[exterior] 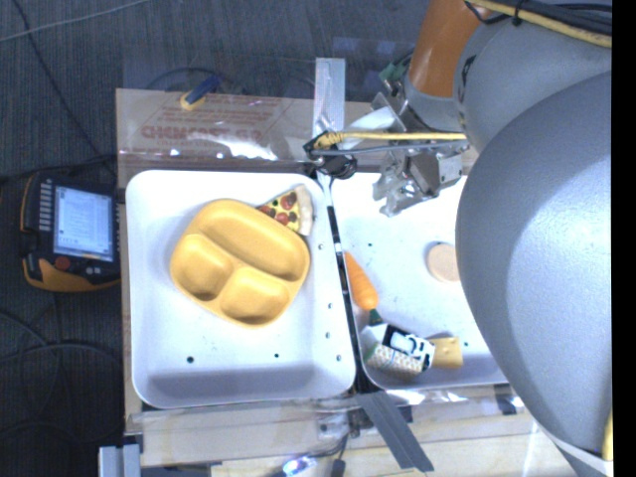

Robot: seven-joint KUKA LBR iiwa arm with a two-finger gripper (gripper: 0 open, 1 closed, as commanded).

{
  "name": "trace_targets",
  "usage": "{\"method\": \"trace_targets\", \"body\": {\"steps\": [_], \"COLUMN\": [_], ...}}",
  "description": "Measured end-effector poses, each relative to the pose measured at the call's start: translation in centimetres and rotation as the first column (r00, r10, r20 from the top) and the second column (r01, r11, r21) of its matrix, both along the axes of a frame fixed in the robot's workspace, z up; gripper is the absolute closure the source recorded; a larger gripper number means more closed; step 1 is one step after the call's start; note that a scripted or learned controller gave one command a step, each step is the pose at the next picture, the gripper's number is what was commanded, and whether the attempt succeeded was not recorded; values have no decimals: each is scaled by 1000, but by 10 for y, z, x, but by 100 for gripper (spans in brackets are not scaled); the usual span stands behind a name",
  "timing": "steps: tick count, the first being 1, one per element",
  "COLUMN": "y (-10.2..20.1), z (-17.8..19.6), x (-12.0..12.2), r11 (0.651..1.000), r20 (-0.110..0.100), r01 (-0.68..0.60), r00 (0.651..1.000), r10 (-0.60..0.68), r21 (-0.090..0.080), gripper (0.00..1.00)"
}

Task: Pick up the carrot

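The metal two-finger pincer (pixel 399 195) hangs over the far end of the right white bin (pixel 397 256), near the top wall. I cannot tell how it is set, because it looks small and blurry from here. Nothing shows inside it. The big grey arm (pixel 547 217) with its orange band (pixel 452 28) covers much of the right side of the view.

The small orange carrot with a green end (pixel 361 289) lies in the right white bin, right up against the wall next to the other bin. Its green end points to the near side. It is well apart from the pincer, closer to the front of the bin.

Near the front of the same bin sit a little black and white block (pixel 405 344), a speckled sponge-like piece (pixel 393 364) and a tan chunk (pixel 445 352). A round tan disc (pixel 443 261) lies farther right, partly behind the arm.

The left white bin (pixel 159 366) holds a yellow plastic tray with three dips (pixel 238 261). A toy pizza slice (pixel 288 207) sits at the tray's far right corner, by the bin wall.

On the floor to the left lies an orange and grey control pad with a lit screen (pixel 70 229). A brown cardboard sheet (pixel 214 122) lies behind the bins.
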State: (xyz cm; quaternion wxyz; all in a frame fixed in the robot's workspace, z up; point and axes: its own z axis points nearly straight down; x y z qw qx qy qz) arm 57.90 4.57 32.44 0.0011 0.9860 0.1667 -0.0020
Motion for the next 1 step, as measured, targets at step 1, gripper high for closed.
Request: {"method": "trace_targets", "body": {"steps": [1], "y": [85], "z": [-34], "x": [-14], "r11": [994], "r20": [-1], "r01": [106], "r00": [994], "r10": [-106], "r21": [0], "gripper": [100]}}
